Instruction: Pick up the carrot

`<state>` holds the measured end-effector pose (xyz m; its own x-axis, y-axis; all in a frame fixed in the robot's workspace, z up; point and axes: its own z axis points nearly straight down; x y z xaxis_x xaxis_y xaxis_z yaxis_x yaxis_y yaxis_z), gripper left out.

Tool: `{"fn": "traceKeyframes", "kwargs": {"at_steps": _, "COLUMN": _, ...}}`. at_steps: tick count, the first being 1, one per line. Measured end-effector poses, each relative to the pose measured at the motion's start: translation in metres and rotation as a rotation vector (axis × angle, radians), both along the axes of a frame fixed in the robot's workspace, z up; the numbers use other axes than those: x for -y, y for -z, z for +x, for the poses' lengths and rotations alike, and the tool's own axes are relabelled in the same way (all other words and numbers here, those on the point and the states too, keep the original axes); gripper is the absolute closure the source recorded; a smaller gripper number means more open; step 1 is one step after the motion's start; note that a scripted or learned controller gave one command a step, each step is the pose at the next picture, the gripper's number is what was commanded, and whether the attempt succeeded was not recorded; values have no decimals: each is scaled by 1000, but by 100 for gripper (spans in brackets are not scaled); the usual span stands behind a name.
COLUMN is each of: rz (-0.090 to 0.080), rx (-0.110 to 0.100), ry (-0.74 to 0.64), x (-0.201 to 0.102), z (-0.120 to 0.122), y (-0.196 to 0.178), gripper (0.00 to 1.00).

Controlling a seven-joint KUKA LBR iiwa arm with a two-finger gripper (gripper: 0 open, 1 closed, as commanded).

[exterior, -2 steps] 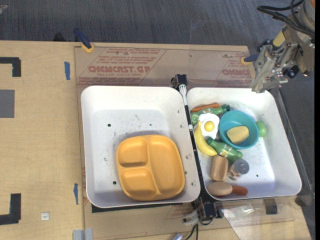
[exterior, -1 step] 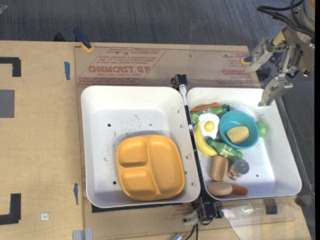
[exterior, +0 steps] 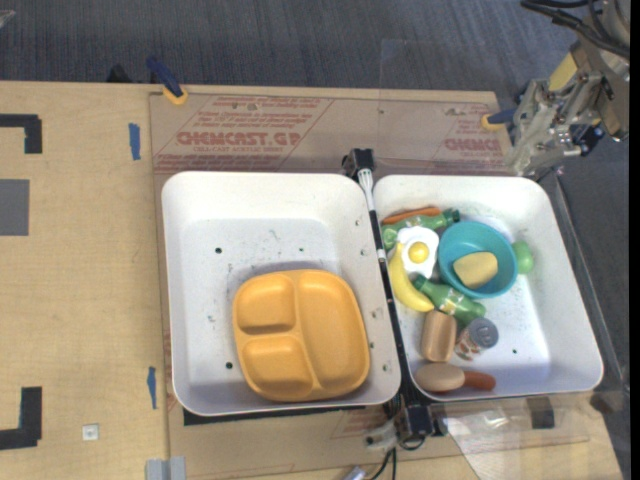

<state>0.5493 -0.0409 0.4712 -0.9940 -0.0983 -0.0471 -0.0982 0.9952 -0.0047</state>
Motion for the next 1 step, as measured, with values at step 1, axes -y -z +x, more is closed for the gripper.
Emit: {"fn": "traceKeyframes", "kwargs": {"at_steps": 1, "rz": 0, "rx": -2, "ry": 0, "x": 0, "z": 0, "y": 1, "gripper": 0}}
